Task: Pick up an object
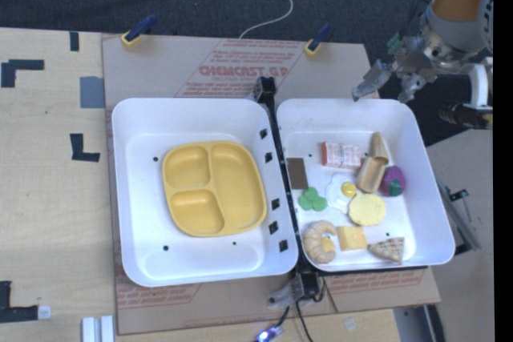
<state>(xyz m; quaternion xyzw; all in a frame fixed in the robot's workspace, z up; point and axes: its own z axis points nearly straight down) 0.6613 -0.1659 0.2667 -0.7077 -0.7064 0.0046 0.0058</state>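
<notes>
Gripper (386, 84) is hanging above the right bin's (425, 164) far edge w/ fingers spread wide, holding nothing. Toy food, e.g. the croissant (319, 240), is lying in that bin. Approach step, I think; next it needs to descend over one item.

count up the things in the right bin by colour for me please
Yellow: 3, small ball, round slice, cheese cube
Tan: 3, cone, croissant, wedge
Green: 1, leafy piece
Purple: 1, fruit
Brown: 1, bar
Pink and white: 1, packet
Total: 10
</notes>
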